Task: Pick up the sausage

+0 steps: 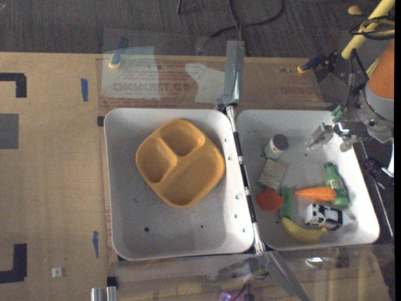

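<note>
On the wooden worktop (50, 187), the left bin (125, 224) is smooth white plastic and holds a mustard-yellow plate (180, 162) with rounded corners and three compartments, set askew near the bin's middle.

In the right bin (250, 127), a small pale cylinder (276, 146) stands towards the far-left corner, with a chequered square pad (272, 174) and a red block (269, 199) nearer the left wall. The sausage (315, 193) lies right of the bin's centre. It is a smooth orange rod whose long axis runs left to right, roughly parallel to the near edge. It is crowded: a green piece (289, 200) touches its left end, a green bottle (335, 182) its right end, and a black-and-white toy (324, 216) and a yellow banana (301, 231) lie just beside it towards the near edge.

The tool (331, 140) hangs over the far-right part of the bin, apart from the sausage, its metal fingers spread with nothing between them.
</note>
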Motion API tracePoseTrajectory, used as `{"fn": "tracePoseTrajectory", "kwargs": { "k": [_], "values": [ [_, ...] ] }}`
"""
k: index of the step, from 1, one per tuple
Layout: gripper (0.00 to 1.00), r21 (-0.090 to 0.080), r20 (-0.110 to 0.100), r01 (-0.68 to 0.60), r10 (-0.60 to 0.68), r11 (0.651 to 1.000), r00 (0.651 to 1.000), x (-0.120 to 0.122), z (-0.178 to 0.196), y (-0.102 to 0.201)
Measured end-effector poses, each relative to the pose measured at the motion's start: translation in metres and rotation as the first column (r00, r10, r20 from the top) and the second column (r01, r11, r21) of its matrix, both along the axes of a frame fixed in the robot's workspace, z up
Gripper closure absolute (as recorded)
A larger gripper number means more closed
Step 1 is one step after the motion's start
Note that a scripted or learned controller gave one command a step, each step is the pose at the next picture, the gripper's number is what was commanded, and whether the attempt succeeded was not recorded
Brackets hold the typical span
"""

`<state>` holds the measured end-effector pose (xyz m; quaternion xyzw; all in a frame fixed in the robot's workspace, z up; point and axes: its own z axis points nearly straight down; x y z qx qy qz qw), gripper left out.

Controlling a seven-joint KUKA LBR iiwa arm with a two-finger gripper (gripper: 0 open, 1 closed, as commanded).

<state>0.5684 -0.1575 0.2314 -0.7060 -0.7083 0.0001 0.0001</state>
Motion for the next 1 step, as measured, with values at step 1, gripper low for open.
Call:
{"fn": "tracePoseTrajectory", "kwargs": {
  "k": [1],
  "values": [
    [0.0, 0.001, 0.001, -0.298, 0.298, 0.955, 0.955, -0.045, -0.1108, 0.0242]
  ]
}}
